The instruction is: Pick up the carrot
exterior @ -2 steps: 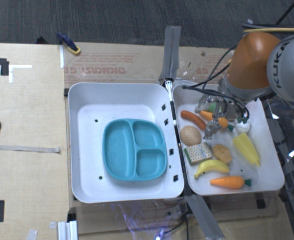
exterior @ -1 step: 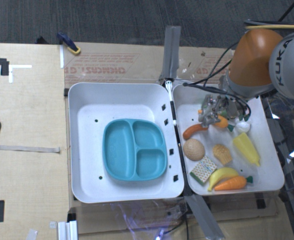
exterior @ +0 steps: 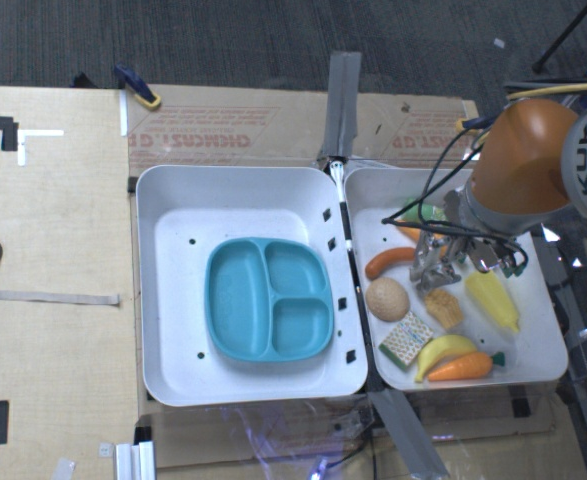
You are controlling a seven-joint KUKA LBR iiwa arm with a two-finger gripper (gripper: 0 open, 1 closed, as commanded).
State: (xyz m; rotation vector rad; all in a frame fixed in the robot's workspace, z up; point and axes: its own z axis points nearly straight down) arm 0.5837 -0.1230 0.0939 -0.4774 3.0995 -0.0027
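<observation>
Grey arm (exterior: 585, 158) w/ orange band, black cables, metallic end effector (exterior: 435, 268).

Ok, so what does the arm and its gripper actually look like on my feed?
The arm is grey with a large rounded orange band above the wrist and dark lettering on its casing at the right edge. Black and green cables loop around the wrist. The gripper is a small grey metal assembly with dark parts.

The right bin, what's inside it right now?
The right bin holds a carrot, banana, yellow corn-like piece, egg-shaped item, sausage, bread chunk and patterned block. The arm covers the bin's far part.
</observation>
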